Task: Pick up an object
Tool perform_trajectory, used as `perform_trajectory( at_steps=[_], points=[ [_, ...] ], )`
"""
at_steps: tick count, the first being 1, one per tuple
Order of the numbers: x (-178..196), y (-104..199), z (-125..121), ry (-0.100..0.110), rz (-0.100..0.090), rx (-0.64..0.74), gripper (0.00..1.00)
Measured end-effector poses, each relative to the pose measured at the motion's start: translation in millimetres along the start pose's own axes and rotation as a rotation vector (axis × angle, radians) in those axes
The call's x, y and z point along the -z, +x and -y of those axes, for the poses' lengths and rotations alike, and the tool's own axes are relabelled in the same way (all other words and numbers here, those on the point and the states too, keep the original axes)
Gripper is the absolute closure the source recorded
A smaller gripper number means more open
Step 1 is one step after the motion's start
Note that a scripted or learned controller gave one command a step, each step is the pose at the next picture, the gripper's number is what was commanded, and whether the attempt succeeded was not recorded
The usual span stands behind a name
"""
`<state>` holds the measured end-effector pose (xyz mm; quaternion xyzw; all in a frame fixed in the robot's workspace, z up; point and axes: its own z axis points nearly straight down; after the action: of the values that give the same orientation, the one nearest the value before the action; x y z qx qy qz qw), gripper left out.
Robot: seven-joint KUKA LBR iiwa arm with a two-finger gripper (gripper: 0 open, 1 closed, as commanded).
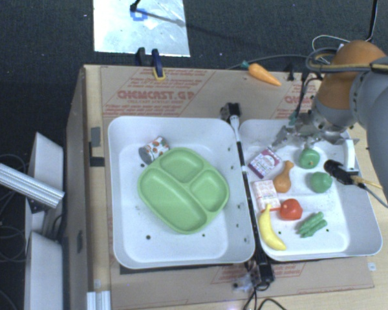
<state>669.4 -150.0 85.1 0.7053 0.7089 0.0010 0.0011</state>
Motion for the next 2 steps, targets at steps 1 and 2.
perform_trajectory(
  at_steps=[1,2],
  points=[
    [0.4,-11.8,0.2,0.0,0.001,-0.004,0.0],
    [0.5,-24.7,0.1,-0.001,0.001,-0.004,0.0]
  ],
)
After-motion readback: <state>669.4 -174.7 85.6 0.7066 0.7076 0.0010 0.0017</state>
